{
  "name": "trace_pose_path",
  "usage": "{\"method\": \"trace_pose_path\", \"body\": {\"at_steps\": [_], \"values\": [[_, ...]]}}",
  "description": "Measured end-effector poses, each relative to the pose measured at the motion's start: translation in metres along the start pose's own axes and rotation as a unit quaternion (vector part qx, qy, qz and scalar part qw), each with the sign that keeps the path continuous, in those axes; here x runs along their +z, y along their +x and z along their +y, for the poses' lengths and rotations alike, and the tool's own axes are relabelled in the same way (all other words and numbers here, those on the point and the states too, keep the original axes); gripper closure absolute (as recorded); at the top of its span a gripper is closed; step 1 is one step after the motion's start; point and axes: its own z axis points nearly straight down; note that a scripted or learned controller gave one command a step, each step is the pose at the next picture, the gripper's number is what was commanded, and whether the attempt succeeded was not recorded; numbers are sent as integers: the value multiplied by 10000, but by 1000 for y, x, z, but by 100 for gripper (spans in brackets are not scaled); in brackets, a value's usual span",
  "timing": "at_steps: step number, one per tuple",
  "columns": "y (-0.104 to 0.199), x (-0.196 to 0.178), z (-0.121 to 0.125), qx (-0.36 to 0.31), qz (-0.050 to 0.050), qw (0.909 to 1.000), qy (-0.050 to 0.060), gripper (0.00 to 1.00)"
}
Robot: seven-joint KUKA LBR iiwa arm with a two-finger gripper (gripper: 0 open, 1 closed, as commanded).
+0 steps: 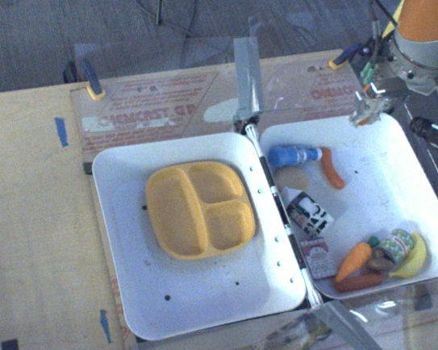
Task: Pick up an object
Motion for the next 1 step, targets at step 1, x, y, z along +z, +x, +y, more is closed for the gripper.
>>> {"method": "trace_pose_path", "body": {"at_steps": [1], "values": [[1, -9, 2, -13, -7, 10000, -12, 100]]}}
